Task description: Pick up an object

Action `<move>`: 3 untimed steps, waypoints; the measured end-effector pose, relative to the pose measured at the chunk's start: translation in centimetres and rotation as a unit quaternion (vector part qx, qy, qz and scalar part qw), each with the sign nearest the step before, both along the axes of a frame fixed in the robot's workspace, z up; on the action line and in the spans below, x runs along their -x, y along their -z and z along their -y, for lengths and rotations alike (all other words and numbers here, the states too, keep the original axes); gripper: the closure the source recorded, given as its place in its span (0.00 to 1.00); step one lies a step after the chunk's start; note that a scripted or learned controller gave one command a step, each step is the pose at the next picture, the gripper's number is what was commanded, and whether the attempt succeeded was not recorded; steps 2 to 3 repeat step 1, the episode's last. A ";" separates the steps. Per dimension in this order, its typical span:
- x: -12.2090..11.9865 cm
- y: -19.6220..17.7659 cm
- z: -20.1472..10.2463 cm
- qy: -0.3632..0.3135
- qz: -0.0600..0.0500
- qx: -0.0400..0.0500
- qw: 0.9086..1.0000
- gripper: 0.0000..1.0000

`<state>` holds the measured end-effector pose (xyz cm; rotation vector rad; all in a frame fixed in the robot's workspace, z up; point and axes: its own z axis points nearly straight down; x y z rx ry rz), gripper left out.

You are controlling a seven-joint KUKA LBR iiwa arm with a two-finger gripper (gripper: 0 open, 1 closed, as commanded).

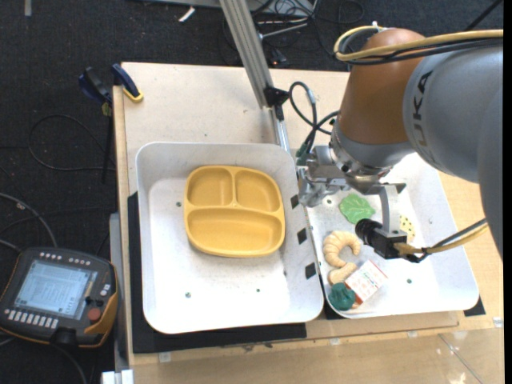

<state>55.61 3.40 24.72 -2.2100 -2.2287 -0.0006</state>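
Gripper: you are looking at the gripper (320,184) hanging over the left edge of the right bin (448,250), near its far-left corner; its state I cannot tell, because the wrist is covering it.
Nearest thing: the green piece (356,208) is lying just beside the gripper, toward the bin's middle and slightly nearer to the front edge.
Other things: the cream curved piece (342,250) is sitting closer to the front edge, with its long axis running roughly from far to near; the dark green piece (343,296) and the red-and-white packet (367,281) are resting near the front-left corner.
Left bin: the yellow divided tray (234,211) is lying in the middle of the left bin (160,294).
Coming move: in my judgement you are needing a short shift toward the right bin's middle, then a descent.
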 end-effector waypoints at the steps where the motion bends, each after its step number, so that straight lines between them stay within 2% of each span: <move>1: 0.6 -0.5 -5.0 0.000 0.001 0.000 1.000 1.00; 3: 0.6 -0.5 -5.0 0.000 0.001 0.000 1.000 1.00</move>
